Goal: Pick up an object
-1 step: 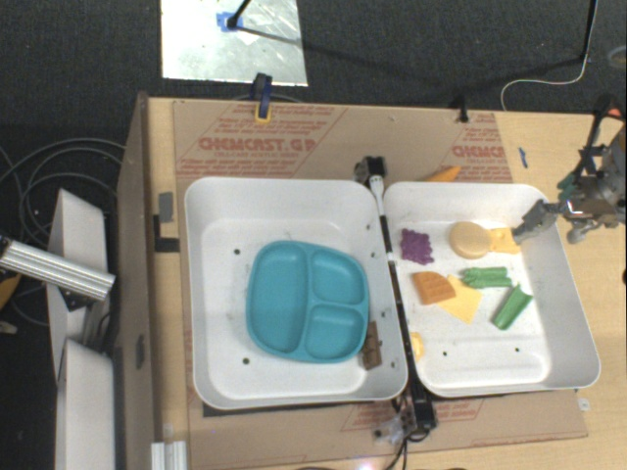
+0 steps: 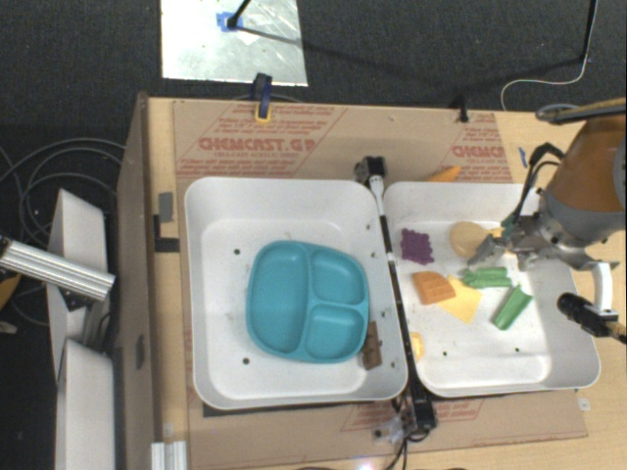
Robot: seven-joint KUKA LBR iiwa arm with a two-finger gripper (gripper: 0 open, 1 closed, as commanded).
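Dark carpet floor, cardboard-topped bench (image 2: 294, 135) with two shallow white bins side by side. I'm over the right bin (image 2: 568, 360), reaching in from the right edge.

My gripper (image 2: 509, 248) sits low over the bin's upper middle; I can't tell how wide it stands, the wrist body blocks it. Nothing visibly held.

Objects in the right bin, nearest first:
- Tan rounded piece (image 2: 467, 235), potato-like, just left of my gripper, near the bin's far edge.
- Flat green piece (image 2: 487, 278) directly below the gripper, lying roughly level across the bin.
- Second green stick (image 2: 511, 307), tilted, just right and nearer the front edge, close to the first one.
- Yellow wedge (image 2: 464, 305), cheese-like, just left of the green pieces.
- Orange block (image 2: 432, 287) touching or overlapping the yellow wedge on its left.
- Purple grape bunch (image 2: 417, 247) further left, near the divider edge.
- Small yellow bit (image 2: 416, 345) against the bin's left wall toward the front.
- Orange carrot-like piece (image 2: 446, 174) at the far rim; can't tell whether inside or outside.

Left bin (image 2: 211, 360): teal three-compartment plate (image 2: 308, 302) in the middle, upright. A brown item (image 2: 372, 346) sits at its front-right edge by the divider.

Beyond the bench: shiny sheet (image 2: 233, 27) on the floor at the far side, cables (image 2: 59, 174) and a metal rail (image 2: 54, 267) left.
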